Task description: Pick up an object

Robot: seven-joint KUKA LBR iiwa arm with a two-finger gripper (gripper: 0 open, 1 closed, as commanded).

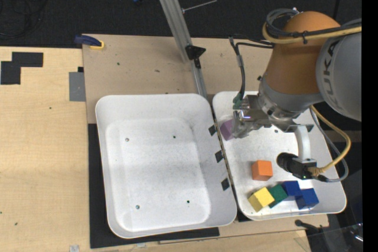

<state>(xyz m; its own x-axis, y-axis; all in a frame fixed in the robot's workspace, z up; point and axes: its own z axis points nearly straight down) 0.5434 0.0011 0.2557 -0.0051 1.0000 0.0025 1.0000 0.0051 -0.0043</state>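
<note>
1. The grey arm with its orange band (301, 62) reaches in from three o'clock, its claw (239, 124) low over the upper left part of the right shallow white plastic bin (331, 200).
2. A small purple block (226, 127) sits at the claw's tip, at its nine o'clock side, just beside the bin's left wall; whether the claw is clenched on it or released I cannot tell.
3. An orange cube (262, 170) lies apart, at five o'clock from the claw.
4. At the bin's six o'clock edge a yellow block (259, 199), green block (277, 193) and blue blocks (299, 193) cluster, touching.
5. The left shallow white bin (112, 109) sits alongside on the pale wooden bench (41, 138).
</note>
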